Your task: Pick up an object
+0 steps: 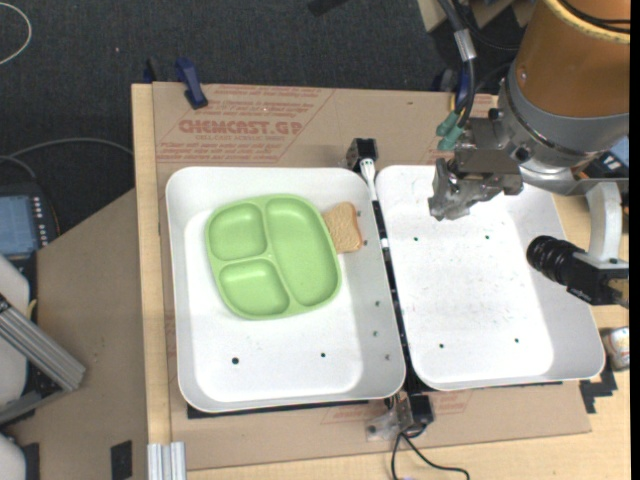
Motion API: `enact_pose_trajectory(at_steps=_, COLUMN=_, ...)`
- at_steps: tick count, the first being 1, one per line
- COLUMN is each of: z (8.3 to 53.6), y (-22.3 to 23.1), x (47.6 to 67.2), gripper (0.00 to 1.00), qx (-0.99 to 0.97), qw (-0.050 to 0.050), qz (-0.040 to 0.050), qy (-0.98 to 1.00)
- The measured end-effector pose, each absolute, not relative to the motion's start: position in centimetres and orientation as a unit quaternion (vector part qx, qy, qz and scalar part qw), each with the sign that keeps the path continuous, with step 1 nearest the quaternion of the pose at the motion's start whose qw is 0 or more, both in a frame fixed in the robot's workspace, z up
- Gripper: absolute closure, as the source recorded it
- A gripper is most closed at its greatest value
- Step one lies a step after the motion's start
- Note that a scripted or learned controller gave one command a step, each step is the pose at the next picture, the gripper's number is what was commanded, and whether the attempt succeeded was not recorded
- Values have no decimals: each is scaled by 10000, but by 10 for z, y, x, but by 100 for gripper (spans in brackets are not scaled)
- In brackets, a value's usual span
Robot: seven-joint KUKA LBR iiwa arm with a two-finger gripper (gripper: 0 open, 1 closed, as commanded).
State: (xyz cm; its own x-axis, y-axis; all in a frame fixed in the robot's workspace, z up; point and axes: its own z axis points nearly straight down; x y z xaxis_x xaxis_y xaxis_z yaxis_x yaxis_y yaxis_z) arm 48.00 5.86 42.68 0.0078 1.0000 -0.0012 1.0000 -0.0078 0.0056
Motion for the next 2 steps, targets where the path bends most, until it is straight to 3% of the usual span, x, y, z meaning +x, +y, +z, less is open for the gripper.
enact_pose_trajectory(at_steps=2, z=490, y=101, x=480, gripper=100, qx=7062, qw=17, qz=30, qy=7080)
